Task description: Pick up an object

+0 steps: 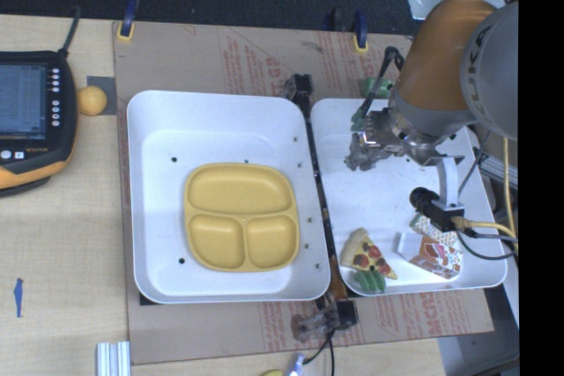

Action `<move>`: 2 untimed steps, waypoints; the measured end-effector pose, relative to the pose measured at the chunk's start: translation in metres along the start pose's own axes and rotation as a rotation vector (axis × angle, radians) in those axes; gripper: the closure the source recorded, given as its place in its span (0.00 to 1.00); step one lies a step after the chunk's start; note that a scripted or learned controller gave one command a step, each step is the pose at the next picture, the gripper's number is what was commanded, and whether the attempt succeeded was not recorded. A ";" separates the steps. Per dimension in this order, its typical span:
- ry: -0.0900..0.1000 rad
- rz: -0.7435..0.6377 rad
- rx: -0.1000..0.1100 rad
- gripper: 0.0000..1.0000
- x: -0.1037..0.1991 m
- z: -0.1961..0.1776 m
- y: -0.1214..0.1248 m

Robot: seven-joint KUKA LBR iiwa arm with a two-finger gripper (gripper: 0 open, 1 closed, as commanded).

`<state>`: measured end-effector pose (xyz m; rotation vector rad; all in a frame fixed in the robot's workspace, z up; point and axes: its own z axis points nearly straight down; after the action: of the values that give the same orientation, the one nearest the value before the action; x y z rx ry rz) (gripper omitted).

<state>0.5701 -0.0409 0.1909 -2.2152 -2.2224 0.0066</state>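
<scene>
My gripper point(359, 156) hangs low over the far left part of the right white bin point(335, 123), with nothing seen in it. At that bin's near edge lies a toy pizza slice point(364, 252), and a small green piece point(372, 281) touches its near side. A red and white packet point(436, 254) rests in the bin's near right corner. All three lie well to the near side of the gripper. In the left white bin point(150, 189) a yellow divided plate point(240, 216) lies flat in the middle.
A teach pendant point(26, 123) sits on the bench at far left, with a small yellow ball point(91, 99) beside it. Blue clamps point(129, 16) hold the cardboard sheet under the bins. The arm's orange band point(445, 48) looms over the right bin's far right.
</scene>
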 end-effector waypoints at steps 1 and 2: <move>0.001 0.000 -0.004 1.00 0.048 -0.038 0.049; -0.002 0.000 -0.001 1.00 -0.029 -0.001 0.002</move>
<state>0.5717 -0.0701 0.1914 -2.2167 -2.2239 0.0070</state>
